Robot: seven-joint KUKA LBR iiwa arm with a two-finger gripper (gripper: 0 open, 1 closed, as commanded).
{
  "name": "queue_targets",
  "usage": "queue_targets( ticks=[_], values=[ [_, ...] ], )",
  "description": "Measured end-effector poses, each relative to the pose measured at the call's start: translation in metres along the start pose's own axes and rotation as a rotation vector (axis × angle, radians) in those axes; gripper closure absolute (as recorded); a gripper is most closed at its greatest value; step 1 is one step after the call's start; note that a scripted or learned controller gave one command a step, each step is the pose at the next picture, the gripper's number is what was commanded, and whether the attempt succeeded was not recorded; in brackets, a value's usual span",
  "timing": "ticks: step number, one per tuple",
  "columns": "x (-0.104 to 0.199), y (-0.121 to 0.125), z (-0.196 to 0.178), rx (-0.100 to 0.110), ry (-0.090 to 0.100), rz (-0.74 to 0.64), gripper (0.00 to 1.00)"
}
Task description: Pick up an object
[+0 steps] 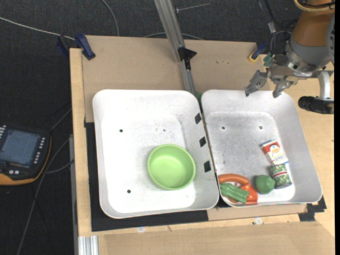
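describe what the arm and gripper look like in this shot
The arm is a rounded grey body with a wide orange band above the wrist and a paler ring at the top edge of the picture. Below it sits a grey metal wrist block with dark cables running along its left side. The gripper has two slim dark grey fingers that taper to angled tips.

Both bins (143,116) look like smooth white plastic with a slight sheen, speckled grey in the middle. Green bowl (171,167) is matt plastic. The bench (138,62) looks like plain unfinished wood or fibreboard, matt tan. That slanted pole (171,25) is brushed metal. The packet (272,153) looks glossy, printed wrapper. The floor (32,62) is dark, rough carpet.
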State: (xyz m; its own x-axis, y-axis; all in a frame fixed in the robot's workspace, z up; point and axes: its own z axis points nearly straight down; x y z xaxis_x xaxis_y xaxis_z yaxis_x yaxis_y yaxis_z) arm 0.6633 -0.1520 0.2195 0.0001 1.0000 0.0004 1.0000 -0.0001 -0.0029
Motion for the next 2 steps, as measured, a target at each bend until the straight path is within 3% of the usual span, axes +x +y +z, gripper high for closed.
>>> queue_targets(
  ticks=[2],
  values=[
    [-0.003,0.012,0.1,0.001,0.0,0.0,0.0]
  ],
)
